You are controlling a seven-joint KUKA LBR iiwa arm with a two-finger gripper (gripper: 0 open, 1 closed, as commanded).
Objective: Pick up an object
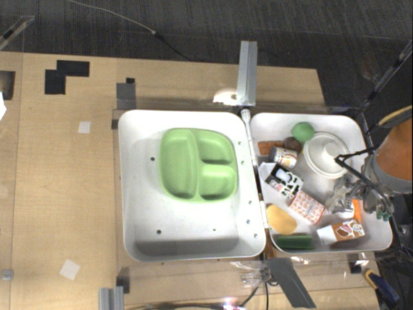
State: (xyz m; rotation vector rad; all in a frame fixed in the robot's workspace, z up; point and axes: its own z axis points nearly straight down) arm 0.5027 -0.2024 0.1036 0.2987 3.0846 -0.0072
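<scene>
Your pincer (352,202) hangs low over the right side of the right shallow white bin (348,123); its metal fingertips are a blur there, so you cannot tell how they are set, nor whether anything sits between them. Just under and beside it you see a small carton with a brown and white printed face (349,231), lying near the bin's front right corner. Along the front wall lies a dark green elongated piece (296,242), and touching it from behind, a rounded yellow-orange item (281,219). Next to that, toward the pincer, lies a flat red-and-white patterned packet (306,208), tilted. A black-and-white printed packet (283,179) lies just beyond, close to the wall shared with the other bin.

Look to the middle of the bin and you find a white round lidded pot (321,158), with a thin black cable crossing its right edge. Left of it a small brownish jar or can (284,155) lies on its side. At the far wall a green ball (302,132) touches the pot.

Your left shallow white bin (139,225) holds one thing, a light green plastic divided tray (197,164) with three compartments, set toward the far half.
</scene>
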